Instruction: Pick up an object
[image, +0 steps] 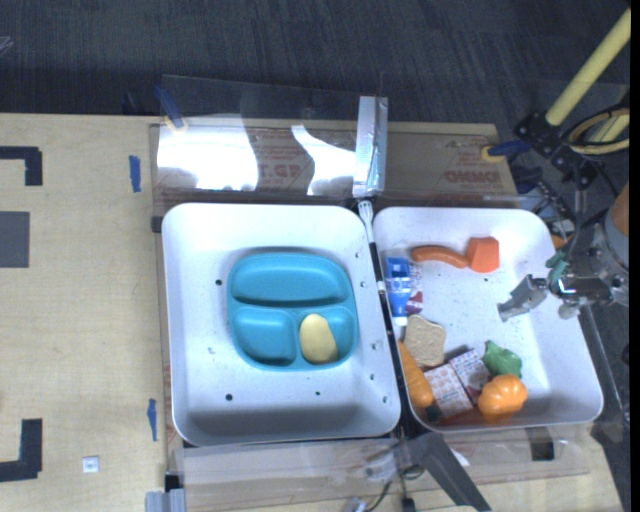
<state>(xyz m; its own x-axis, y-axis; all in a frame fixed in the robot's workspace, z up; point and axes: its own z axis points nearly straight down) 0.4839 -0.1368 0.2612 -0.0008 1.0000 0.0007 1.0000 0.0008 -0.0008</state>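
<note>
Two white bins (190, 330) sit on a pale wooden bench (70, 300).

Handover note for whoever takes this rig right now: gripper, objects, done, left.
Gripper: over the right side of the right bin, nothing seen in it; whether the jaws are open or shut is unclear.
Right bin: carrot and orange block at the top, blue packet along the left wall, bread slice, red-and-white box, green vegetable and orange fruit near the bottom.
Left bin: blue divided tray with a yellow egg-shaped piece in its lower right compartment.
Done: no pick yet.
Left: grasp and lift one object.
</note>
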